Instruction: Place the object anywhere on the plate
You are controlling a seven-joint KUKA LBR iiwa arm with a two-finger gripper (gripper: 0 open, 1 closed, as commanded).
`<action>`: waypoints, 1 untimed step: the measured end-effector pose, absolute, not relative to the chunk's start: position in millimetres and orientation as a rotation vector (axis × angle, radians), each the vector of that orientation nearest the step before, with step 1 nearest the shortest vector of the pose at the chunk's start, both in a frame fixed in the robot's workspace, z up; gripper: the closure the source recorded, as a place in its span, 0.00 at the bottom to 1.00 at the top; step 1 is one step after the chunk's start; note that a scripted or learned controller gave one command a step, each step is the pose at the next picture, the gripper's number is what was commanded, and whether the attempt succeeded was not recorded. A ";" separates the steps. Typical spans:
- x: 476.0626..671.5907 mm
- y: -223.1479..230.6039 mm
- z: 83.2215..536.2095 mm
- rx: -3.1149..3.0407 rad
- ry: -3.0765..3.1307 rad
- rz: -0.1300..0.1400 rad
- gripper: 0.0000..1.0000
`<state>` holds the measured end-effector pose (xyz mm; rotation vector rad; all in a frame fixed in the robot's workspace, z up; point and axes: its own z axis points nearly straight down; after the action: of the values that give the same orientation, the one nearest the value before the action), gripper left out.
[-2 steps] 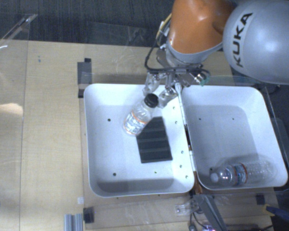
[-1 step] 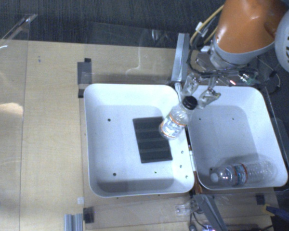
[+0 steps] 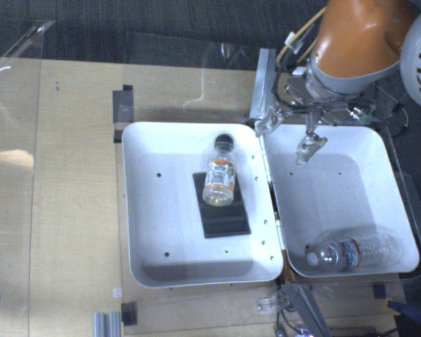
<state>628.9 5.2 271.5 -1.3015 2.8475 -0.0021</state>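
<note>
A robot arm (image 3: 358, 27) with a rounded, glossy orange band above a grey ring. Part of a white link bears black letters. Yellow and black cables run along its left side. Below, a small metallic gripper (image 3: 310, 146).

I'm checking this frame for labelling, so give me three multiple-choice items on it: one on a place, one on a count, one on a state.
1. Where does the dark plate lie?
A. left bin
B. right bin
C. bare bench

2. How many bottles lie in the bins altogether?
A. one
B. two
C. four

3. How is the clear bottle in the right bin posed?
A. upright
B. on its side
C. lifted clear of the bin

Key: 1 A, the plate sits on the left bin floor; 2 B, a small bottle rests on the plate and another lies in the right bin; 3 B, it lies lengthwise by the near wall.
</note>
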 end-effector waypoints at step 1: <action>634.2 38.3 271.2 -1.861 2.518 -0.003 0.00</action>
<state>634.2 38.3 271.2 -1.8614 2.5176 -0.0030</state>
